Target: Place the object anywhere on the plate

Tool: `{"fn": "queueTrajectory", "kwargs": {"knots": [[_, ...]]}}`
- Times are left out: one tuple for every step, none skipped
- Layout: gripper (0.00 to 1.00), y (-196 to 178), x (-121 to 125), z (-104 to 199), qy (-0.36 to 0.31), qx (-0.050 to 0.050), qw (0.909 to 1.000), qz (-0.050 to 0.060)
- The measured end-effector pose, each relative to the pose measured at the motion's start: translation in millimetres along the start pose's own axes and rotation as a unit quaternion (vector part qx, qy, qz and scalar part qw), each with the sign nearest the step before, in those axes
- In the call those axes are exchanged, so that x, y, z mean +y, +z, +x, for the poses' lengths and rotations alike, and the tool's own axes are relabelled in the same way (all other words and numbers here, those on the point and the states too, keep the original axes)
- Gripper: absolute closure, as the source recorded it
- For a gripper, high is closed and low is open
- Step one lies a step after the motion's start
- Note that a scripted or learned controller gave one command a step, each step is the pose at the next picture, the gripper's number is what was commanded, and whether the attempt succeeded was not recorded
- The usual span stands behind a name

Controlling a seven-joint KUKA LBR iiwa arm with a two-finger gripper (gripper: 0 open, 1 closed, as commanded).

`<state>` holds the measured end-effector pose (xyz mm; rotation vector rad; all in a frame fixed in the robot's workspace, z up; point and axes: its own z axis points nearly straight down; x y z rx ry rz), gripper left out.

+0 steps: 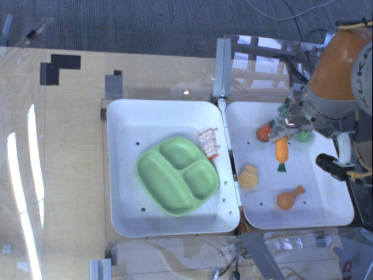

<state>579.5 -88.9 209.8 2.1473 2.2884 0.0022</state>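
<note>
Lying in the left bin (116, 174), the green plate (178, 175) has three compartments and sits slanted, with nothing on it. Just beside its upper right rim rests a small red and white packet (208, 143); its print is too small to read.

The arm's jaws (284, 126) hang over the upper part of the right bin (326, 214), directly above the top of a toy carrot (281, 153). Whether they are wide or narrow cannot be told, as the wrist hides them, and nothing can be seen held between them. The carrot lies on the bin floor with its long axis running almost straight up and down the view, orange body toward the far side and green tip pointing toward the near edge. A red tomato-like piece (264, 133) sits just left of the jaws, a green piece (303, 136) just right. Nearer the front lie a tan ridged piece (248, 177) and an orange drumstick (289, 198), well apart from each other, on the desk's right bin.
</note>
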Motion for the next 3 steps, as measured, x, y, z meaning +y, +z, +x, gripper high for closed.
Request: {"fn": "queueTrajectory", "kwargs": {"knots": [[1.0,27.1,7.6,70.4,0.038,0.001,0.9993,0.001],[1.0,26.8,-7.1,141.0,0.016,0.001,0.9999,0.001],[0.0,26.7,-7.1,140.7,0.017,0.001,0.9999,0.001]]}}
